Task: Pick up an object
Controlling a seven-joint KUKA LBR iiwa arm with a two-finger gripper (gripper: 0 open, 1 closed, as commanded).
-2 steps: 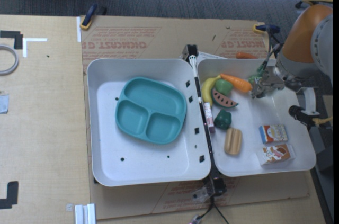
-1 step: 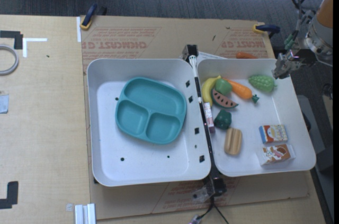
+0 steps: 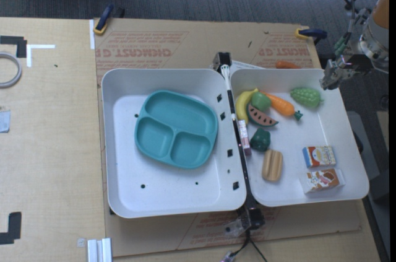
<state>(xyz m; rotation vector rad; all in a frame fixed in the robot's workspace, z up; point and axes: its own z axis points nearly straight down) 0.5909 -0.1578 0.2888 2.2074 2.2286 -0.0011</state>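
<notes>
You are looking at the approach step: the gripper (image 3: 332,76) is hanging over the far right rim of the right bin (image 3: 346,124), above the toys, with nothing between its fingers. How wide they are standing is too small to tell, so I cannot tell you that.

Nothing is being lifted yet. The candidates are all lying in the right bin: a green bumpy toy (image 3: 305,96) is sitting nearest, just beside the gripper; an orange carrot (image 3: 282,104) is touching it on the left; a banana (image 3: 243,103), a watermelon slice (image 3: 263,116) and a dark green piece (image 3: 260,140) are crowding the divider; a bread roll (image 3: 272,165) and two small cartons (image 3: 320,166) are lying nearer you. The left bin is carrying a teal tray (image 3: 176,129).

In my judgement, you are needing a descent onto the green toy, straddling it clear of the carrot.
</notes>
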